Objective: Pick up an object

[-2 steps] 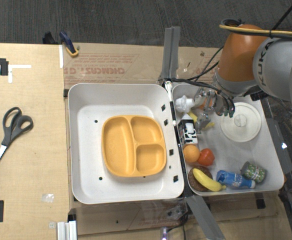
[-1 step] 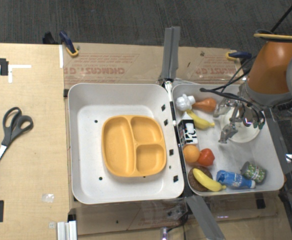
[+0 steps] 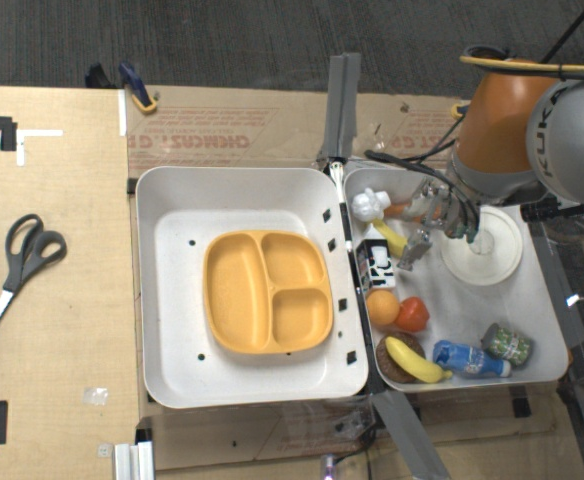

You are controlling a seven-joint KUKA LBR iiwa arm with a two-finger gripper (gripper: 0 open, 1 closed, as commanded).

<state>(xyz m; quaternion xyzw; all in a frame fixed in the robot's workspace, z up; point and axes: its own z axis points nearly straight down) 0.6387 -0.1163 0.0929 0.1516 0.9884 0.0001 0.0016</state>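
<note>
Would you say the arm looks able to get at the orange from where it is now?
Probably yes. The hand hangs over the right bin, and the orange lies uncovered, though a tomato touches it.

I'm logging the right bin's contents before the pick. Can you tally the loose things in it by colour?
Yellow: 2, banana, yellow piece
Orange: 1
Red: 1
Blue: 1, bottle
Green: 1, can
White: 2, plate, white object
Black and white: 1, box
Total: 9
</note>
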